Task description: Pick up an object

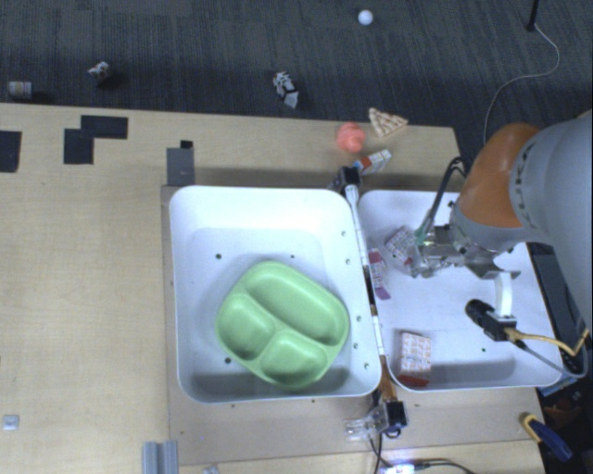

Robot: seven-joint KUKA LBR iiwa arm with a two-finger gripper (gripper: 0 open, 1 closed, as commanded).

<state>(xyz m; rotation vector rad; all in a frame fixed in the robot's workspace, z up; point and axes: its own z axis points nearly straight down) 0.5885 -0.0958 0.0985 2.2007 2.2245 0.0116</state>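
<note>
Gripper: the gripper (419, 256) sits low in the right-hand shallow white bin (463, 363), to the right of the green three-compartment plastic plate (283, 322) and a little higher in the view; whether it is open or closed cannot be told, and nothing can be seen held in it.
Arm: the grey arm (556, 176) with its orange band (489, 180) reaches in from far right of the green plate, above the right bin's far corner.
Nearest object: a small pale, see-through crumpled piece (399, 243) lies just beside the gripper on the side facing the green plate; whether the two touch is unclear.
Pink piece: a small pink and purple scrap (379, 278) lies between the green plate and the gripper, close against the right bin's wall.
Packet: a small flat packet with a white dotted face and a red edge (414, 353) lies right of the green plate's lower edge, near the right bin's front wall and well apart from the gripper.
Green plate: it lies alone in the left-hand shallow white bin (199, 278), towards the front right corner, with its compartments facing up.
Bench items: on the pale wooden bench (83, 305) beyond the bins, up and right of the green plate, are a small red and white tube (374, 162), an orange-pink ball (350, 137) and a tan wedge-shaped piece (387, 121).
Floor: a small white ball (365, 17) lies on the dark carpet, far above the green plate.
</note>
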